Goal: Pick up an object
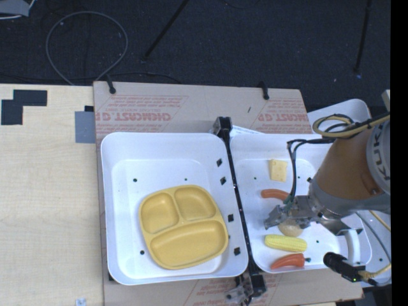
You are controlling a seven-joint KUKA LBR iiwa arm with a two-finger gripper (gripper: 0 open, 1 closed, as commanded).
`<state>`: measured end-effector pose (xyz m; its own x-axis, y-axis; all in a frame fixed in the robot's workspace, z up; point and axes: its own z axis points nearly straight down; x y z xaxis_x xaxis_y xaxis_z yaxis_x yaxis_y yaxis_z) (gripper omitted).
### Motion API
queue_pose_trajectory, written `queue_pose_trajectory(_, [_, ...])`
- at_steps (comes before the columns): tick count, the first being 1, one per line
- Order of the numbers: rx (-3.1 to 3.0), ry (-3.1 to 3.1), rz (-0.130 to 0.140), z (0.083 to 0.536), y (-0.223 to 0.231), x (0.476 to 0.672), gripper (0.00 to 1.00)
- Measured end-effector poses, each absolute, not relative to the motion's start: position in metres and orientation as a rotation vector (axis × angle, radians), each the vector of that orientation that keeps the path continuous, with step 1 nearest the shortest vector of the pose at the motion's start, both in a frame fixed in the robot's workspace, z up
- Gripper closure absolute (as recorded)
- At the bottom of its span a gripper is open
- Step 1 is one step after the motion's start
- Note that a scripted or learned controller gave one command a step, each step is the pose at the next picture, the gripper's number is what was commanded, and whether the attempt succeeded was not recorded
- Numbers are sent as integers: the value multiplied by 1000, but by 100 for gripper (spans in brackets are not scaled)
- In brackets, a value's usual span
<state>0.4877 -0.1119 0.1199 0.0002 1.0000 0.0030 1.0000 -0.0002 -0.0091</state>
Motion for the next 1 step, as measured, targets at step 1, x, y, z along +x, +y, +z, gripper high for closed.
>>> queue_pose_trajectory(1, [-2223, -2211, 5, 132, -114, 489, 100])
